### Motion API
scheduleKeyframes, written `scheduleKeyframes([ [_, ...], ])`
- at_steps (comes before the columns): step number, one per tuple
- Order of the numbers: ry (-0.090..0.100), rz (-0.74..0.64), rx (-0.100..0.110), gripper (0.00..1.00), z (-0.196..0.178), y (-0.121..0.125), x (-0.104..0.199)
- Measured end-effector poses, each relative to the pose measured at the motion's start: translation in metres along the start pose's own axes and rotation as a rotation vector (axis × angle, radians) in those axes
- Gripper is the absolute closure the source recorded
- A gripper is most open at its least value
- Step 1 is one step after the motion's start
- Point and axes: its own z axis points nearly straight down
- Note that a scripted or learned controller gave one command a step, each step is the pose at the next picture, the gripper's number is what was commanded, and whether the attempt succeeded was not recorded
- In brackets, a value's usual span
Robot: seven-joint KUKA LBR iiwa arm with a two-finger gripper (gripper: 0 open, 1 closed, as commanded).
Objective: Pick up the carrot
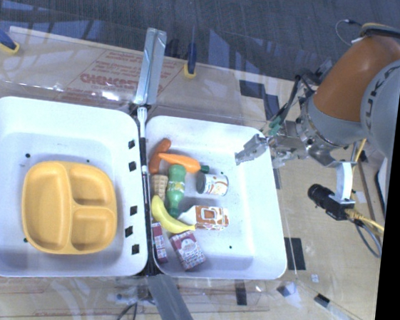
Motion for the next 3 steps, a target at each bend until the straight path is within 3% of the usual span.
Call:
scheduleKeyframes([
  [1,0.001,-0.189,0.001,0.0,0.107,0.055,0.017],
  [2,-0.006,-0.367,-0.016,0.0,0.143,0.086,0.057],
  [3,-0.002,-0.344,-0.006,0.0,0.161,0.051,0.057],
])
